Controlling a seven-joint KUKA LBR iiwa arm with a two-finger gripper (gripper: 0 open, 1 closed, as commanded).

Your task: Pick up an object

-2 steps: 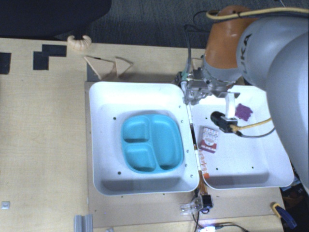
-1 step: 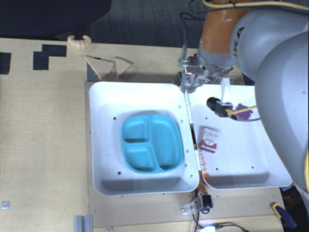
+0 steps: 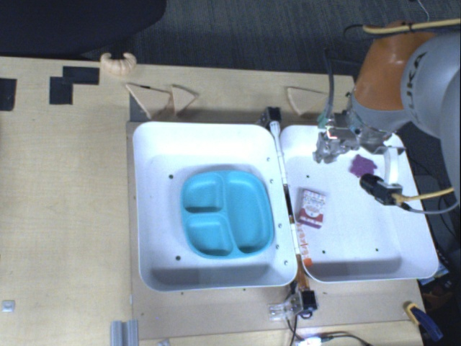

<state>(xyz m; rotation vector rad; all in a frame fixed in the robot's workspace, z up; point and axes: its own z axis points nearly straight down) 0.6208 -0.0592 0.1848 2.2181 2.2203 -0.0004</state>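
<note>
Arm enters from the right; gripper (image 3: 330,150) sits low over the back of the right bin (image 3: 374,262), near its rear wall. Fingers too small and blurred to read: cannot tell how far apart they stand, and nothing is visible between them.

Candidates in the right bin: a small purple object (image 3: 361,166) just beside the gripper, partly under the wrist hardware; a flat red-and-white packet (image 3: 312,207) lying near the divider, well apart from the gripper. Left bin (image 3: 155,265) holds a blue divided tray (image 3: 227,211).

Risks, as judged:
- Packet looks thin and flat on the smooth bin floor; fingers may skate over it rather than get under an edge.
- Purple object looks small and irregular, possibly soft; it may squirt out sideways on closure.
- Descent this close to the rear wall may clip the rim.
- Blue tray appears rigid, glossy, rounded, with three compartments; probably too wide to pinch except at a lip.
</note>
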